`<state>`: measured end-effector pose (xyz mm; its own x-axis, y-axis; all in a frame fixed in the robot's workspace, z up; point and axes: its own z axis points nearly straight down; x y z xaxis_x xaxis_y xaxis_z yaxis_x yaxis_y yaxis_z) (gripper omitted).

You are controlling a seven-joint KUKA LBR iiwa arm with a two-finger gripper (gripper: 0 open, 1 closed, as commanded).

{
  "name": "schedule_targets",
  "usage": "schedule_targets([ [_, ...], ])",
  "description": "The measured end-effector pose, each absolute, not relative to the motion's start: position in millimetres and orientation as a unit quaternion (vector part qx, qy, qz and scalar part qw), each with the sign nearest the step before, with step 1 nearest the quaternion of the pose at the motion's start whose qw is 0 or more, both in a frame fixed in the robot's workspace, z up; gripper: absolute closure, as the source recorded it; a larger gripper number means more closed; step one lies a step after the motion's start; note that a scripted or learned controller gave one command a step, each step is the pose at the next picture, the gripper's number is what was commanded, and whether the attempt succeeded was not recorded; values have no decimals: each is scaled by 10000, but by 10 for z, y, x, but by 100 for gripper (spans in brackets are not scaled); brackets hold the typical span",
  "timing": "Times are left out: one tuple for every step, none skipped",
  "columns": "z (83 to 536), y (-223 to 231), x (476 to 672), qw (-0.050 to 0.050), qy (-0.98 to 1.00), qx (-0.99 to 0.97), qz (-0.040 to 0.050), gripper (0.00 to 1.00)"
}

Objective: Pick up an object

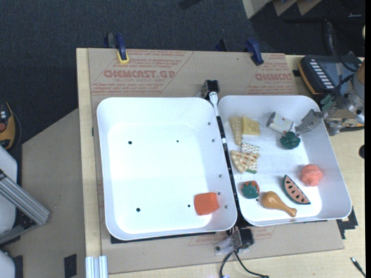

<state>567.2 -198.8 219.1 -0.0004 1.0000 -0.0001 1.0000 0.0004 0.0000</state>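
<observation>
Arm reaches in from the right edge, most of it cut off there; just the wrist section and the end effector (302, 125) show, slanting down and left over the upper right corner of the right bin (339, 181). The grey fingers hang just above and beside a dark green object (289, 141), with a small grey-and-white block (279, 121) to their left. Whether the fingers are spread or closed cannot be told, since they merge into one grey shape, and nothing visibly sits between them.

The right bin also holds a pale yellow wedge (244, 128), a checkered cracker-like piece (246, 157), a small red-and-green item (250, 189), a tan drumstick shape (277, 203), a watermelon slice (295, 190) and a pink ball (312, 175). The left bin (110, 155) carries an orange block (206, 203) near its lower right corner.

The green object is small and blurred, possibly a toy vegetable. Equipment at the upper right, behind the wrist, is partly cut off by the frame. Both bins rest on a cardboard-covered surface (151, 74), clamped at its far edge
</observation>
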Motion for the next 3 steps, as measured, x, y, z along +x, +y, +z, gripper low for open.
schedule_targets([
  [827,-2170,6365,-23,7095,7047,10,0],
  [961,-2169,6346,4,7086,7056,4,100],
  [1945,-2249,6423,52,7073,7069,20,100],
])
